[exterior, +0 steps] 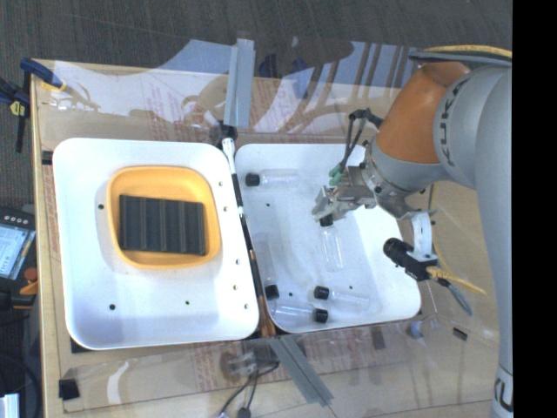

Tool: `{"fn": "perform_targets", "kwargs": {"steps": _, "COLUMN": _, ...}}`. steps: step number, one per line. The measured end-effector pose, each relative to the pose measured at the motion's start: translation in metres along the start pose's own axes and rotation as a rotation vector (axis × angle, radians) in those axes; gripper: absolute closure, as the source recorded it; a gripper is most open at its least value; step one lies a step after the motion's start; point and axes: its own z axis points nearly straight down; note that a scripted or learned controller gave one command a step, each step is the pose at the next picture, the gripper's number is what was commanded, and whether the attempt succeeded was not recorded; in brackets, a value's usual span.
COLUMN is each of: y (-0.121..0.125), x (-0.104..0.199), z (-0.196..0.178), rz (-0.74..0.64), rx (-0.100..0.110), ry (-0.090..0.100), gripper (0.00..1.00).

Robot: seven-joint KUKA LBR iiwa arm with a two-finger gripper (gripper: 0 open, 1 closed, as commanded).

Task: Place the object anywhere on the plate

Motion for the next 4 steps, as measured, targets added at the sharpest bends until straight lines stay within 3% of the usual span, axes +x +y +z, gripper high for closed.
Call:
{"fn": "perform_targets", "kwargs": {"steps": 1, "y": 0.025, "x": 0.034, "z": -0.039, "rz": -0.048, "rx": 0.001, "ry": 0.003, "gripper": 1.00}}
{"fn": "perform_targets", "kwargs": {"steps": 2, "y": 0.045, "x": 0.077, "z": -0.060, "rz": -0.306, "rx": -0.001, "ry": 0.001, "gripper": 1.00}}
{"fn": "perform_targets", "kwargs": {"steps": 3, "y": 0.068, "x": 0.099, "z": 0.005, "rz": -0.437, "rx": 0.003, "ry": 0.003, "gripper": 1.00}}
{"fn": "perform_targets", "kwargs": {"steps": 4, "y": 0.060, "x": 0.133, "z": 0.005, "rz": -0.542, "rx": 0.003, "ry": 0.003, "gripper": 1.00}}
